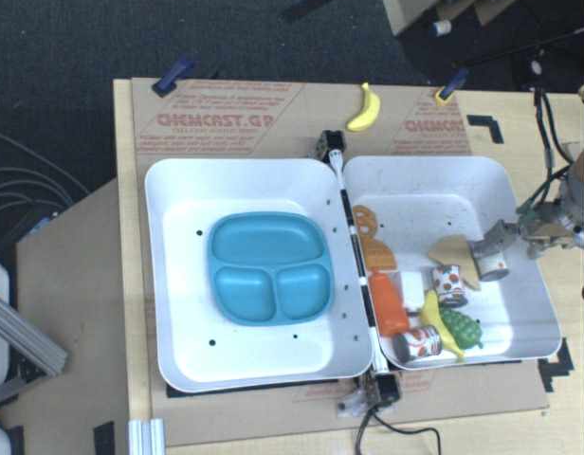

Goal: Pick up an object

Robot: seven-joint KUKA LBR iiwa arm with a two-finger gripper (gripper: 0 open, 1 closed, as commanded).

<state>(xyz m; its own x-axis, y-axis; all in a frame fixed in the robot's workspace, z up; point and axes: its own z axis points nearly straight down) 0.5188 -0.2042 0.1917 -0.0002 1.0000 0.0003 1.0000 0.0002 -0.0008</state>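
The right bin (520, 192) holds several small toy foods. A pretzel (365, 221) and a brown bread piece (377, 254) lie along its left wall. Below them rests an orange carrot-like piece (387, 303). One red-and-white can (448, 285) stands mid-bin and another (422, 342) lies at the front. Between them are a yellow banana (432, 313) and a green bumpy piece (462, 330). A tan flat slice (451, 250) lies just left of my gripper (489, 258), which hangs low over the bin's right half, beside the slice and above the upper can.
The left bin (178, 254) carries a blue divided plate (269, 265). A second yellow banana (365, 110) lies on the board behind the bins. The arm (557, 218) comes in over the right bin's right wall. Blue clips sit at the board's back edge.
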